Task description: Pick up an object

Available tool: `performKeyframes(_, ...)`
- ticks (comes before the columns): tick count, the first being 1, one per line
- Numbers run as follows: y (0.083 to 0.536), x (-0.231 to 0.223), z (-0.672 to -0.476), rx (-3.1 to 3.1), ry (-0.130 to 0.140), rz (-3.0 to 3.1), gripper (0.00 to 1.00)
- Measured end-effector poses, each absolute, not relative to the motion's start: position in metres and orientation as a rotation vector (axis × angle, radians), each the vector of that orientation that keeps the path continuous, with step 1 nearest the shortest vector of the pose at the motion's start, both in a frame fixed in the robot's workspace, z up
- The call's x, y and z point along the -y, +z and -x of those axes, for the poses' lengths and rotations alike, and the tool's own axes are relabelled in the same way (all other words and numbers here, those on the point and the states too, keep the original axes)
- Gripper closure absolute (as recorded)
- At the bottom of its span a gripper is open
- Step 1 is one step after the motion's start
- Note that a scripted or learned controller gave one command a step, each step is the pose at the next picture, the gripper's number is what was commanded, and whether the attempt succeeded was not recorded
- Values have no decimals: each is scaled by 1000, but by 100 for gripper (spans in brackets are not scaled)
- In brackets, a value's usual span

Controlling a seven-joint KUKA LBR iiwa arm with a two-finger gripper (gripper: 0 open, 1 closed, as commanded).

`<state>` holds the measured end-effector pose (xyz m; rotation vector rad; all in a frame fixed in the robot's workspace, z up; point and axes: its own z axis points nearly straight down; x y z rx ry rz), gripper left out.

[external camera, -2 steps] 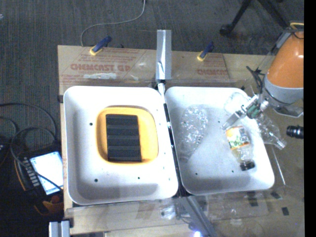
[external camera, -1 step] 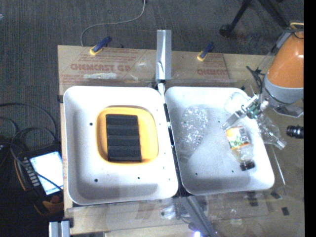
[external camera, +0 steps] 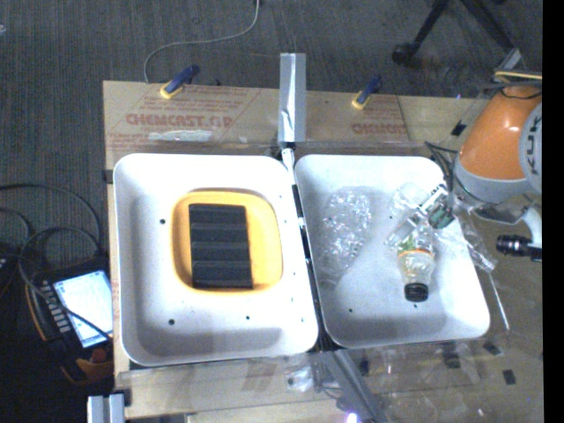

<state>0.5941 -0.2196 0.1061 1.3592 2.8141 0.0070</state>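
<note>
A clear plastic bottle (external camera: 414,258) with a black cap lies in the right bin (external camera: 458,320), its cap pointing toward the bin's front edge. A crumpled clear plastic piece (external camera: 345,221) lies to its left, near the divider. In the left bin (external camera: 141,263) rests a yellow block with a black ridged top (external camera: 220,245). My gripper (external camera: 434,208) hangs low over the right bin's far right part, right at the bottle's back end. The grey arm with its orange band (external camera: 500,141) comes in from the right.
Both bins stand on a brown board (external camera: 203,117) held by two blue-and-yellow clamps (external camera: 179,80) at the back. A metal post (external camera: 292,104) rises between the bins. Cables and a small lit screen (external camera: 81,302) lie on the floor to the left.
</note>
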Motion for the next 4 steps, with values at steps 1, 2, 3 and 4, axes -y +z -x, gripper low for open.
performKeyframes(1,104,224,-575,-2795,12,-1334,0)
performKeyframes(2,114,222,-577,-2794,18,-1331,100)
performKeyframes(3,249,93,-504,-2924,3,-1144,100)
performKeyframes(4,258,92,-505,-2924,4,-1142,100)
